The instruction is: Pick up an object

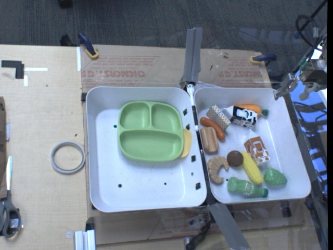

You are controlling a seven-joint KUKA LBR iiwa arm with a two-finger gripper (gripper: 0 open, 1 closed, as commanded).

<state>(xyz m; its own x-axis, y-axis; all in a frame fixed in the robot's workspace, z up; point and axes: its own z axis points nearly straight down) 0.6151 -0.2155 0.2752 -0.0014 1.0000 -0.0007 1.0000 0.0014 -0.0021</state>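
Camera view: the gripper sits at the far right edge, just outside the right bin; whether it is apart or together cannot be told. The nearest candidate, a black-and-white cow toy, lies to the gripper's left and somewhat nearer the camera, in the bin's far half. Its long axis runs roughly left-right. It touches an orange carrot behind it, so clearance looks tight.

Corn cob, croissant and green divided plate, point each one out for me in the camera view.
corn cob (252,168), camera view, middle of the yellow cob.
croissant (217,169), camera view, centre of its curved body.
green divided plate (151,146), camera view, floor of its large lower compartment.
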